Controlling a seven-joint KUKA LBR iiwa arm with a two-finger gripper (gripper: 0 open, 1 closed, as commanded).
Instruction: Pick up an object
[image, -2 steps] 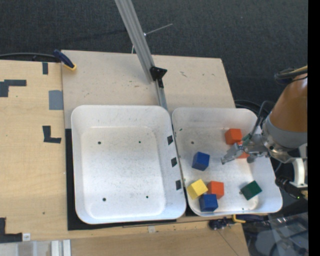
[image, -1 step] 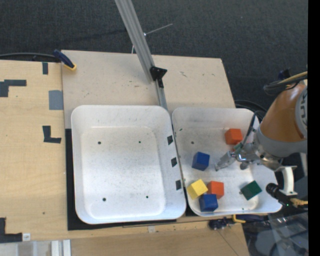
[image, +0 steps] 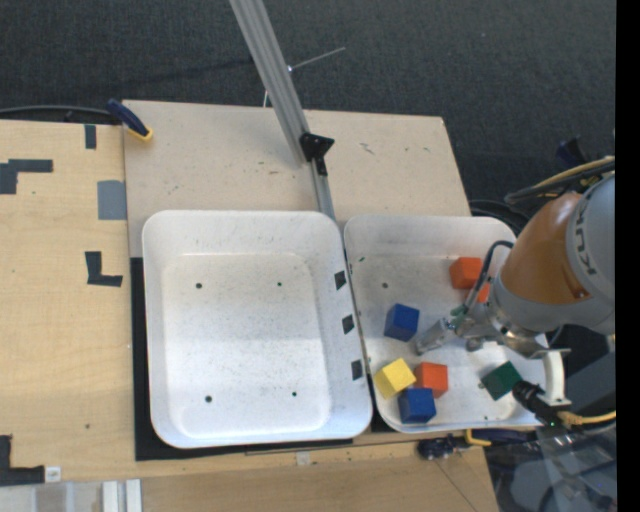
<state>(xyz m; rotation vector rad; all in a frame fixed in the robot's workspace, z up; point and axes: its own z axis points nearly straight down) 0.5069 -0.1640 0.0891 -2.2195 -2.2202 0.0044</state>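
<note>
Dark carpet surrounds the pale wooden surface (image: 250, 150), which bears two shallow white bins pushed edge to edge, presumably so the arm can reach either without shifting. I see no objects in the left bin (image: 245, 330); all the pickable blocks sit in the right bin (image: 400, 245). An orange block (image: 465, 272) lies near its far side, a blue block (image: 401, 322) toward the middle, and a yellow block (image: 396, 376), a second orange block (image: 433, 377) and a second blue block (image: 418, 404) huddle near the front rim, with a green block (image: 500, 380) off to the right. The arm (image: 560, 265) leans in from the right, and its tool (image: 432, 338) hangs low between the blue block and the front cluster. I cannot tell whether it is released or clenched, and nothing visibly sits in it. Its slant suggests a descent toward the cluster, where crowding could spoil a clean grasp.
</note>
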